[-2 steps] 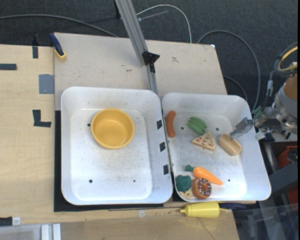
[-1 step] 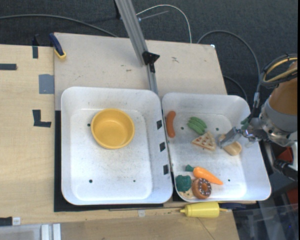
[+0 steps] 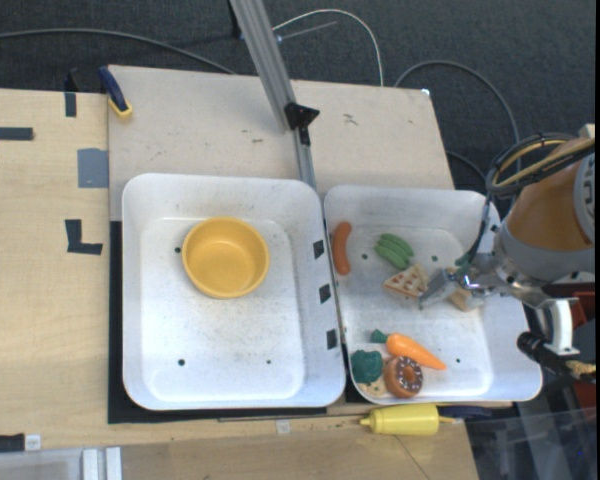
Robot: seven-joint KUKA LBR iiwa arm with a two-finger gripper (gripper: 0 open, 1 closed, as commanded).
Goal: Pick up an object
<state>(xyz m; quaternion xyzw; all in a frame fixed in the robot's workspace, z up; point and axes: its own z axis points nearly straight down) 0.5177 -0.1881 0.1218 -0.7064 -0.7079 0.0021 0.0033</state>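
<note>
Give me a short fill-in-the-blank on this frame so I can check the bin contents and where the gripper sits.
1. The yellow bowl sits in the ____ bin of the camera view.
2. The carrot has an orange body and a ____ top.
3. The gripper is over the right bin, right beside the ____-shaped toy.
4. The yellow bottle lies outside the bins, along the ____ edge of the right bin.

Missing words: left; green; waffle; front

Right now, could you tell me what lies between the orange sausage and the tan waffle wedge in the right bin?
A green leafy toy vegetable lies between the orange sausage and tan waffle wedge, in the camera view.
</note>
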